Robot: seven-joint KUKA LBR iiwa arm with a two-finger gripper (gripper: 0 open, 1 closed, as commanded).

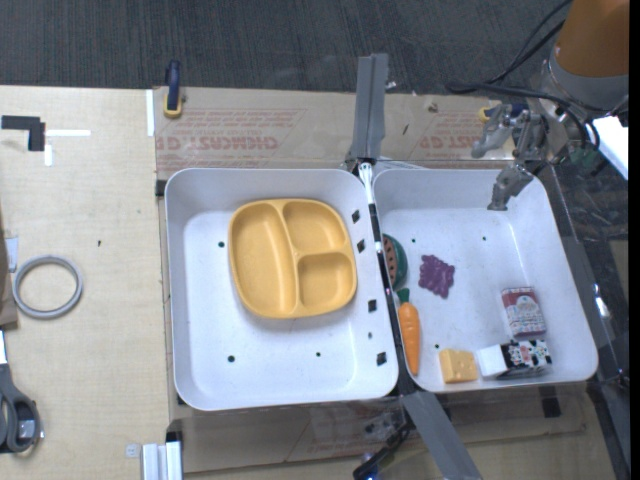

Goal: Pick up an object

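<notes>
Objects for this pick all sit in the right bin (560, 268), so that's where we're looking. Nothing is chosen for us; the task just says grab something, so any of these counts.

Gripper (505, 190) hangs over the right bin's 12 o'clock corner, up near the back rim. One dark finger (503, 188) points down at the bin floor, but we honestly can't tell how wide the fingers are spread from this angle. Nothing is visibly caught between them, and nothing lies right under them, so our guess is it's parked high and out of the way before a descent.

Contents of the right bin, clock-wise from its centre:
- purple grape bunch (437, 275) just left of centre, out in the open, probably the easiest target
- carrot (409, 336) at about 8 o'clock, lying along the left wall
- a round green and red thing (394, 259) at 9 o'clock, tucked against the same wall, can't tell what it is
- yellow cheese wedge (459, 366) at 6 o'clock
- small red and white can (522, 311) at 4 o'clock
- a black and white patterned piece (525, 355) at 5 o'clock, near the front rim, touching a small white block

Wall-huggers look tricky for two fingers, we reckon.

Left bin (190, 288) carries a yellow divided plate (293, 258), three compartments, sitting a bit toward 12 o'clock.
</notes>
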